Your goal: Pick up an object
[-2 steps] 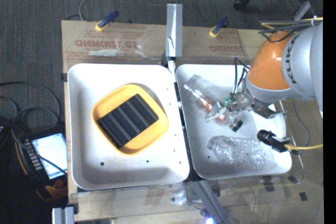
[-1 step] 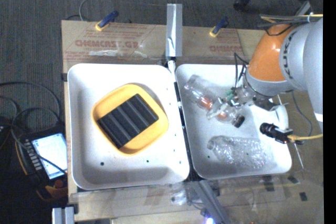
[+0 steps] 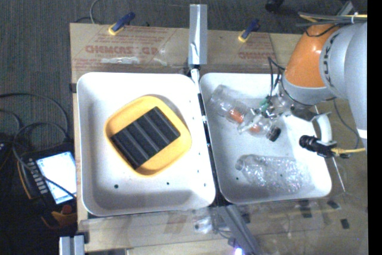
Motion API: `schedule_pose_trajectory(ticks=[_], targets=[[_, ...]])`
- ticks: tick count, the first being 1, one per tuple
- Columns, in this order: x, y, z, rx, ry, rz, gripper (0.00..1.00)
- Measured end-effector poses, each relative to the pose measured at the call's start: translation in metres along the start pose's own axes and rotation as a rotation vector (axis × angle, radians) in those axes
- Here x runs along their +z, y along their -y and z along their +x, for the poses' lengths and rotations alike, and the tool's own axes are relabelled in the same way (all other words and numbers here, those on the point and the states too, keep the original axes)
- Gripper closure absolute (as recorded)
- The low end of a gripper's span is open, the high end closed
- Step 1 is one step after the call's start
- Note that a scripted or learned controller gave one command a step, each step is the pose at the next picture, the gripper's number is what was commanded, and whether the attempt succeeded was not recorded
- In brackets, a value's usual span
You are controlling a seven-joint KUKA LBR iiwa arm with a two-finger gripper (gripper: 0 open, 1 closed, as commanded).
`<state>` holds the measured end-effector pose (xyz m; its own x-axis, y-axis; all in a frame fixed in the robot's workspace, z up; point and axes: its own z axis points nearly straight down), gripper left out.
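While the grey arm (image 3: 349,63) with its orange band (image 3: 307,65) reaches in from the right, its gripper (image 3: 268,113) sits low over the upper middle of the right bin (image 3: 316,185), at a cluster of small items. Whether the tool is spread, pressed together or pinching anything cannot be told, since the tip is lost among dark and clear parts. Just left of the gripper lies a clear plastic bottle (image 3: 230,106) with an orange-red patch near its right end; it may be touching the tool, though contact cannot be confirmed. Nearer the front wall of the same bin lies a crumpled clear plastic bag (image 3: 271,170), apart from the bottle. Occupying the left bin (image 3: 95,188) is a yellow dish (image 3: 149,131) with a black ribbed insert, set at a slant.
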<state>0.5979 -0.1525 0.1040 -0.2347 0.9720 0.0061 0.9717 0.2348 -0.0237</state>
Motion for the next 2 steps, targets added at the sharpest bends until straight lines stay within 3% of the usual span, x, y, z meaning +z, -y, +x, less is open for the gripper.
schedule_pose_trajectory(ticks=[1, 2], targets=[[0.0, -0.012, -0.025, -0.111, 0.008, -0.006, 0.0], [0.0, -0.017, -0.038, -0.154, 0.004, -0.012, 0.0]])
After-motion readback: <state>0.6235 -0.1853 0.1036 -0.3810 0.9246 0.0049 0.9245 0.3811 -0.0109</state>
